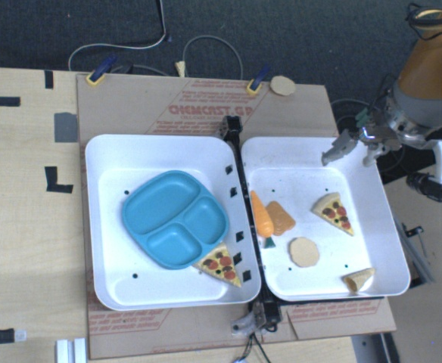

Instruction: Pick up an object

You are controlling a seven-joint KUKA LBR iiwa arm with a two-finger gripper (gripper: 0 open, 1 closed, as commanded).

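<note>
At the near edge of the right bin [391, 225], a tan wedge-shaped piece [359, 279] lies in the near right corner, and a round beige cookie [304, 252] rests just left of it on the bin floor. Across the divider, in the left bin [100, 203], a pizza slice [221, 265] lies touching the near corner of a blue divided plate [175, 218]. Farther in, an orange carrot [261, 215] lies along the right bin's left wall, with a tan bread-like piece [281, 217] touching it. A second pizza slice [334, 212] sits apart toward the right wall.

At the far right corner of the right bin, the end effector [351, 147] hangs over the bin rim, its two fingers spread apart with nothing between them. The arm [421, 74] comes in from the right, its orange band above the grey wrist, tilted down toward the bin.

Beyond the bins, on the cardboard-covered surface [206, 104], lie a small round tan disc [283, 85] and two clamps [98, 74].
</note>
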